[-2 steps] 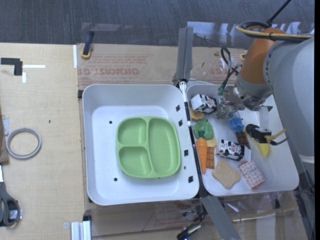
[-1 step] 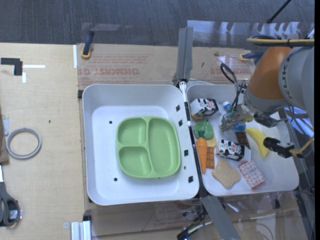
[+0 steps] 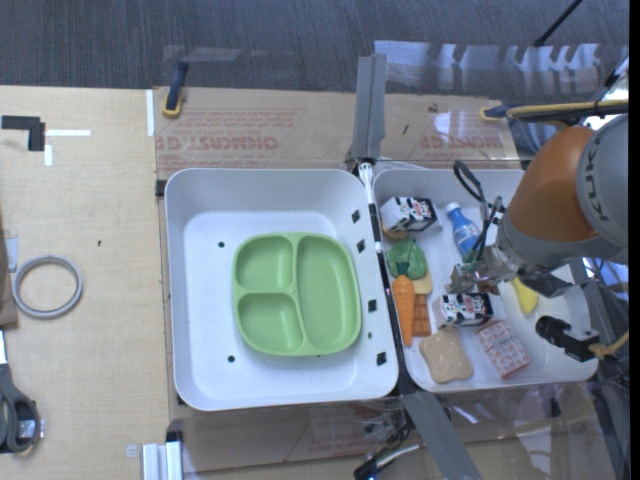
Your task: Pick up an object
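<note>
Right white bin point(image 3: 560, 373), pincer point(image 3: 466, 286) directly above black-and-white carton point(image 3: 466, 309), grip state unclear.

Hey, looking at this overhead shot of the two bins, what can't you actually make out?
- End effector fingers: hidden by the wrist above, in the camera view.
- Yellow item: mostly covered by the arm, so I can't identify it.
- Black-and-white toy: partly hidden under the end effector; contact unclear.

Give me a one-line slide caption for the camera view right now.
KUKA arm's gripper lowered among toy food in the right bin, above a black-and-white toy; green divided plate in the left bin.
</note>
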Action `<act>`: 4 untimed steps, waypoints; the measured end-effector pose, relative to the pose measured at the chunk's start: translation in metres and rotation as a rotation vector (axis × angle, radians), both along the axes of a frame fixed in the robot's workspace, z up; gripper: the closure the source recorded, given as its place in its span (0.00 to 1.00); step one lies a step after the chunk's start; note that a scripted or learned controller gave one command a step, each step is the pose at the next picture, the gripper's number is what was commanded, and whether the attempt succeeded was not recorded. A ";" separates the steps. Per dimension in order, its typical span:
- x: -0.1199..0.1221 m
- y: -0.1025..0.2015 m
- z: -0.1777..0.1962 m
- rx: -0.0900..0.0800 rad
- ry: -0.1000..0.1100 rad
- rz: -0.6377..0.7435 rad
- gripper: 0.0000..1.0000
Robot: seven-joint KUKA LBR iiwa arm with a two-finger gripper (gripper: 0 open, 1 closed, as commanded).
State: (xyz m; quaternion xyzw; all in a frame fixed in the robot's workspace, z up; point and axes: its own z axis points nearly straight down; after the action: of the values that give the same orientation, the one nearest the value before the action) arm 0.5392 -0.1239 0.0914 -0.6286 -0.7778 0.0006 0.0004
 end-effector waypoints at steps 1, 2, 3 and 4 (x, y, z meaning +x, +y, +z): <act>0.055 -0.008 -0.005 -0.002 0.027 -0.360 0.00; 0.116 -0.005 -0.003 -0.006 0.015 -0.736 0.00; 0.119 -0.052 0.037 -0.003 0.001 -0.917 0.00; 0.064 -0.088 0.031 -0.003 0.002 -0.973 0.00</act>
State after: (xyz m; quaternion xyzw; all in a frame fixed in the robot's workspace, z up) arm 0.6031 -0.2118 0.1226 -0.9192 -0.3937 0.0018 0.0004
